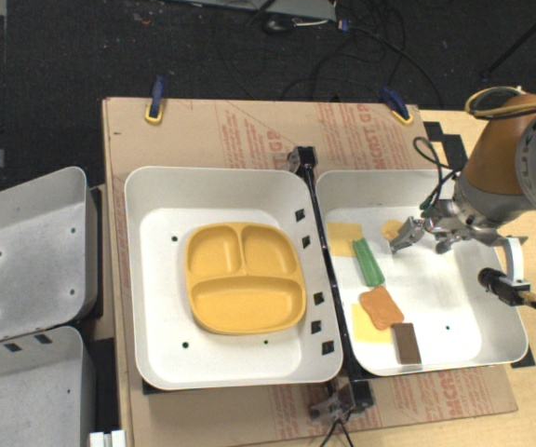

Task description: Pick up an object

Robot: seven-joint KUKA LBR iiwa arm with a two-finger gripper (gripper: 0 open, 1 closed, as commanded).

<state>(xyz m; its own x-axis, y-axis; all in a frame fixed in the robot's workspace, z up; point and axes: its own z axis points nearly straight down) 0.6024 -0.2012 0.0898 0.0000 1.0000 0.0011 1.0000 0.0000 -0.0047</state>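
Right of the tray [246, 278], the gripper [425, 235] hangs spread and empty, just beside the green block [368, 262]. It should centre over that, then close.

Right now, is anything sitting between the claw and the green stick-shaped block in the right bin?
Nothing visible. The claw hangs over bare white bin floor, right of the green stick-shaped block. The flat orange piece lies below, off that path.
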